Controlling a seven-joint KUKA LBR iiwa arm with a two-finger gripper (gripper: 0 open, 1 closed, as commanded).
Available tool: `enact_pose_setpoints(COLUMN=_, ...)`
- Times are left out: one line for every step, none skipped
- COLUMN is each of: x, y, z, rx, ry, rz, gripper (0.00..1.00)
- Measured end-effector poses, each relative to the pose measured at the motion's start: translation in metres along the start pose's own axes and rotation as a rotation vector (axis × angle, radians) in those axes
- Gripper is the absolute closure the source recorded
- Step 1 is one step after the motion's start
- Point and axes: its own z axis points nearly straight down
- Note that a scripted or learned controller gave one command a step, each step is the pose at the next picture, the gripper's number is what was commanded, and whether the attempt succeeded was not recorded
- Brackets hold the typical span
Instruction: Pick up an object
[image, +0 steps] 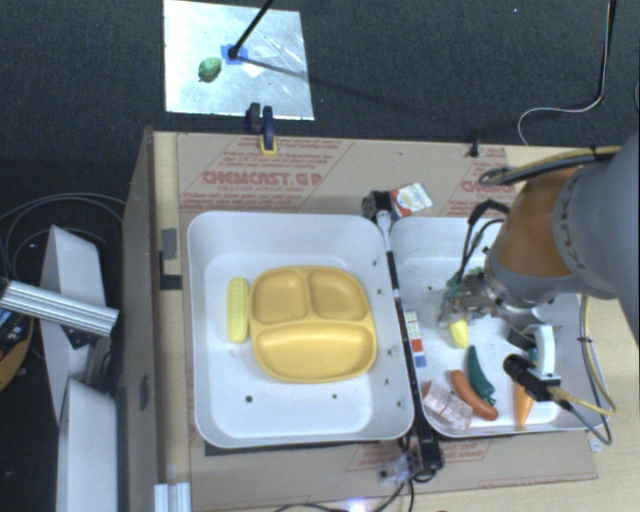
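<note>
- The arm reached in from the right and bent low over the right bin, its wrist down among the toy foods, which suggested a grasp was being tried there
- The gripper sat at the near-left of that bin, just above a small yellow piece; whether it touched the piece could not be told
- How wide the pincer stood, and whether it had hold of anything, could not be told: the tip was small and dark against the wrist
- The yellow piece was the likeliest target, being nearest the tip; it lay short and stubby, its long axis running roughly toward the front edge, tilted a little left
- Just beyond it lay a green pod, long axis slanting down to the right, and an orange sausage pointing the same way, close beside each other
- An orange carrot lay at the bin's front right, tip toward the front
- In the left bin a yellow tray sat in the middle, with a corn cob just beside its left edge, lying front to back
</note>
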Motion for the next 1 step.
enact_pose_setpoints(x=0.0522, y=-0.0114, z=-0.1300, rx=-0.001, ry=0.000, rz=0.001, gripper=1.00)
